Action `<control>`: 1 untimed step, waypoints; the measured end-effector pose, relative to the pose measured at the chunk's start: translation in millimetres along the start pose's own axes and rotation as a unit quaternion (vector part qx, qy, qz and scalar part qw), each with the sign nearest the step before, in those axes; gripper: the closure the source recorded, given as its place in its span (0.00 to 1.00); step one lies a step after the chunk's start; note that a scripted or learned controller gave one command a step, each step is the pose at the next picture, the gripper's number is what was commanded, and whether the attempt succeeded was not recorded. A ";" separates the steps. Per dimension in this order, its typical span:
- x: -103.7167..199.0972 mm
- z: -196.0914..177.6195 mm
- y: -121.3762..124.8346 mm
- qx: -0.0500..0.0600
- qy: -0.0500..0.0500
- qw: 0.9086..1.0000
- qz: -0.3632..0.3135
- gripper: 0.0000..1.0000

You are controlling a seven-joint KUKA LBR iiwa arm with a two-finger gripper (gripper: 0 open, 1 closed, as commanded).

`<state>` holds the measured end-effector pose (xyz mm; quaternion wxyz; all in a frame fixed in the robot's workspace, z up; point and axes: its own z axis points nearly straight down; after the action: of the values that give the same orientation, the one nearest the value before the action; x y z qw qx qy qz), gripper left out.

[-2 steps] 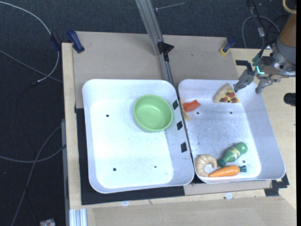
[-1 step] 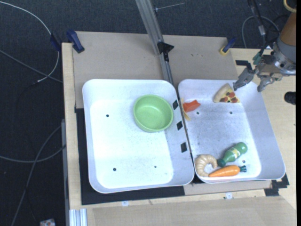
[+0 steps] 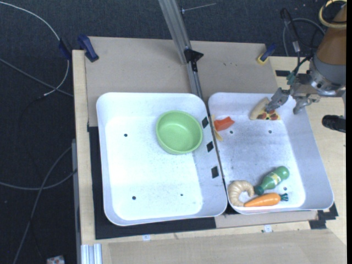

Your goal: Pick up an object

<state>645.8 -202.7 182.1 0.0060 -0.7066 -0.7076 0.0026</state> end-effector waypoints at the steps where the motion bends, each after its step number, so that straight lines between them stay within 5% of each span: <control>1: 0.6 42.2 0.4 0.000 0.000 1.000 0.000 0.00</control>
<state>645.7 -201.9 139.9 0.0061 -0.7067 -0.7075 0.0025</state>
